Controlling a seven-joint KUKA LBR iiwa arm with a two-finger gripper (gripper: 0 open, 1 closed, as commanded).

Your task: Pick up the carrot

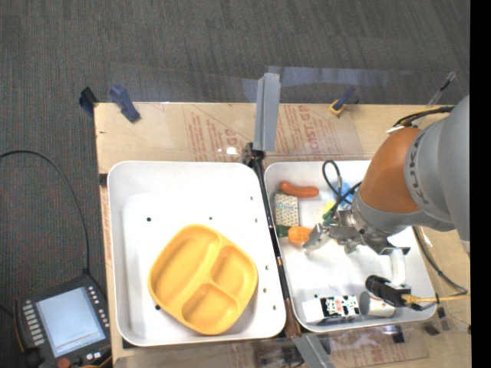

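Reaching into the right bin [414, 278], hand [316, 240] sits low, touching the carrot [298, 234] at its tip; grip state can't tell. Sausage [299, 190] just beyond hand.

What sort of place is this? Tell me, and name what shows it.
Probably a robotics lab test bench: a grey and orange robot arm reaches over two shallow white bins, a handheld control pendant lies beside the bench, and grey carpet surrounds it.
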